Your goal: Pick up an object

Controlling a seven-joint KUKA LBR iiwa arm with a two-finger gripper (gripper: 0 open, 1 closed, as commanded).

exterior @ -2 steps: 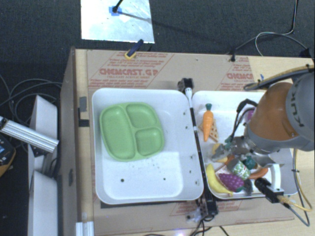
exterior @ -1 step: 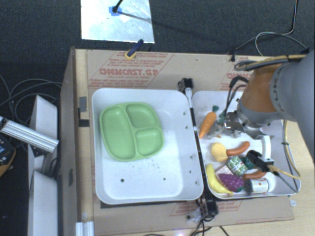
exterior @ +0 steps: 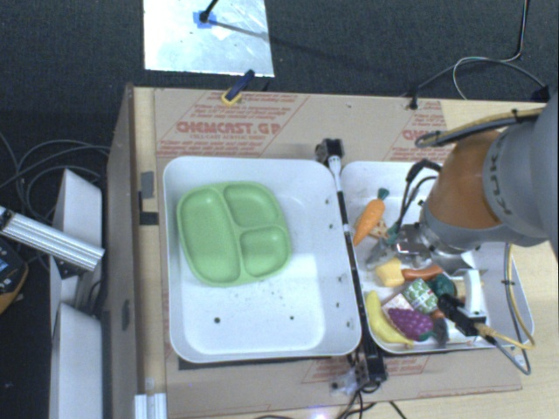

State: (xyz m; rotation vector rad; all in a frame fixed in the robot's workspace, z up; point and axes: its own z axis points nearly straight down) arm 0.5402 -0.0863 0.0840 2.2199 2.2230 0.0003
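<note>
Orange plastic toy carrot (exterior: pixel 370 217) with a green top, lying aslant in the right shallow white bin (exterior: pixel 360 182), close to the divider between the two bins. Just below it, a pale yellow chunk of toy food (exterior: pixel 389 274), then a yellow toy banana (exterior: pixel 378 316) along the bin's near left corner, touching a purple bunch of toy grapes (exterior: pixel 409 324). Beside the grapes, a white and green patterned toy piece (exterior: pixel 421 296), an orange-red strip (exterior: pixel 423 272), and a dark green piece (exterior: pixel 444 285), all crowded together at the near end of that bin.

Metal end effector (exterior: pixel 395 244) down among these toys, just right of the carrot and above the yellow chunk; open or closed: cannot tell, with nothing clearly seen gripped. Above it, the orange band (exterior: pixel 463 190) and grey body (exterior: pixel 524 177) of the arm, covering much of the bin's right half.

In the left shallow white bin (exterior: pixel 262 321), a light green compartment tray (exterior: pixel 234 231) lying flat toward the far left, well apart from the toys. Beneath both bins, a brown cardboard-covered worktop (exterior: pixel 253 125) with red printed lettering.
</note>
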